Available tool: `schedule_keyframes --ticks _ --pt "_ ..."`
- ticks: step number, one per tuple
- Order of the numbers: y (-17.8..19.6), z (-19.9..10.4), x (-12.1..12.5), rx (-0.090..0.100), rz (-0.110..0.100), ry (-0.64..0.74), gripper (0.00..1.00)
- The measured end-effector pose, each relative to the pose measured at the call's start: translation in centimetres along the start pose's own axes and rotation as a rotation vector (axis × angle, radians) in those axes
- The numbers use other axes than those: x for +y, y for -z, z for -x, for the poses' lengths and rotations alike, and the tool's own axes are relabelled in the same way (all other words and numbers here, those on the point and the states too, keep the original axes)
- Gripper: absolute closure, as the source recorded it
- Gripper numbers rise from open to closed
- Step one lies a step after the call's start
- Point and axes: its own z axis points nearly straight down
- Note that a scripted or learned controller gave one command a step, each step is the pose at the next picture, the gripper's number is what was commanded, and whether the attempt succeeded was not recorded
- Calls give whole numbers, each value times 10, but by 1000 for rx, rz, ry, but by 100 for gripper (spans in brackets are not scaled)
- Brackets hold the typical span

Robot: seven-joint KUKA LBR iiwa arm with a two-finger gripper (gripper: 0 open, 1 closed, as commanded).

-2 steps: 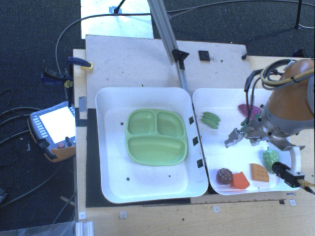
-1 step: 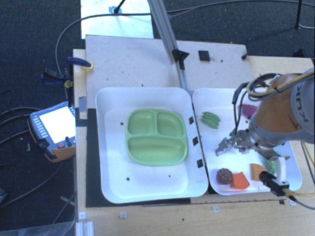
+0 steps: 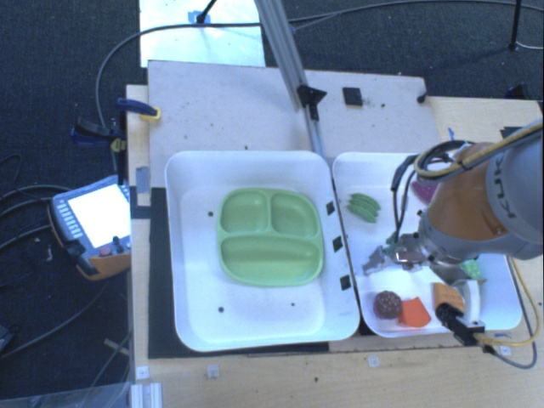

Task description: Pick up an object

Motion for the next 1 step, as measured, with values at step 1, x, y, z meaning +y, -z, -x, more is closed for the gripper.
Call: schedule_keyframes --ticks 1 --pt "13 0 3 -2 9 1 100"
